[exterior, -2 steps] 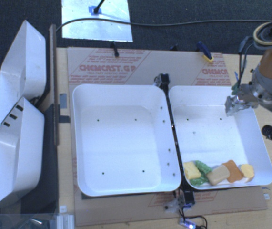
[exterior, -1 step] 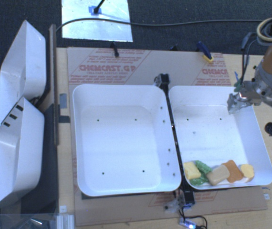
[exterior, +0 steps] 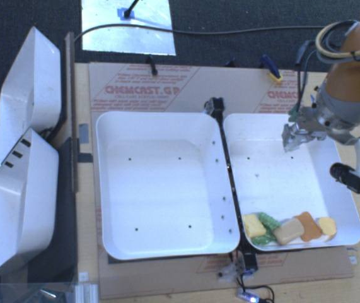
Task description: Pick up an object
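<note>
End effector point(exterior: 292, 139) hangs over far part of right bin point(exterior: 268, 137), nothing between fingers; how far open, cannot tell. Objects point(exterior: 290, 227) heaped at near rim, well apart from it. Pick not begun: reach, grasp, lift all remain. Left bin point(exterior: 161, 137) bare.

Counter point(exterior: 167, 81): left bin point(exterior: 161, 182) beside right bin point(exterior: 280, 169), touching. Food pieces point(exterior: 290, 228) clustered along right bin's near edge. Gripper point(exterior: 293, 137) above its far part.

Lower right of the frame, touching in a row: yellow block point(exterior: 253, 225), green piece point(exterior: 265, 227), tan block point(exterior: 288, 231), orange piece point(exterior: 307, 225), small yellow piece point(exterior: 327, 226).
</note>
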{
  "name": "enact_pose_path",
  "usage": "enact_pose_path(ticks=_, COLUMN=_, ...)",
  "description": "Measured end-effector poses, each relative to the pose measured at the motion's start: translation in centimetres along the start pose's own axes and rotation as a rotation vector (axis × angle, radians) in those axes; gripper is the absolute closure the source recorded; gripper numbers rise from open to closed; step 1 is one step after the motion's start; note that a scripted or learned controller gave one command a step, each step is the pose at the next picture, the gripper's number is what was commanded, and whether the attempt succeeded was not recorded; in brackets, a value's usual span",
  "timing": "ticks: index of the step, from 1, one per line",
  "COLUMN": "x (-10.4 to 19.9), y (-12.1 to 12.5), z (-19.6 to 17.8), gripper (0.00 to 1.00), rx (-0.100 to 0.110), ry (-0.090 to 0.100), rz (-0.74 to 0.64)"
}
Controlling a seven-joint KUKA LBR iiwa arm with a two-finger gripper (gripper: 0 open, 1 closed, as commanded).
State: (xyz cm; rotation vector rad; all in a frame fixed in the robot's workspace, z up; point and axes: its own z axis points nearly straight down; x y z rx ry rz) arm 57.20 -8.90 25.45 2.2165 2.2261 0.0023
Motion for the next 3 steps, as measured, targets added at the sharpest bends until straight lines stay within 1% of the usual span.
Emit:
enact_pose_path(ticks=1, x=6.0, y=0.1, z=0.6, gripper=1.0, rx=0.001, ry=0.0, rz=-0.002)
enact_pose_path(ticks=2, x=11.5, y=-0.7, z=0.2, gripper=1.0, rx=0.0, ry=0.001, rz=-0.001)
enact_pose_path(ticks=3, x=16.4, y=-2.4, z=1.7, gripper=1.0, rx=0.002, ry=0.0, rz=0.0)
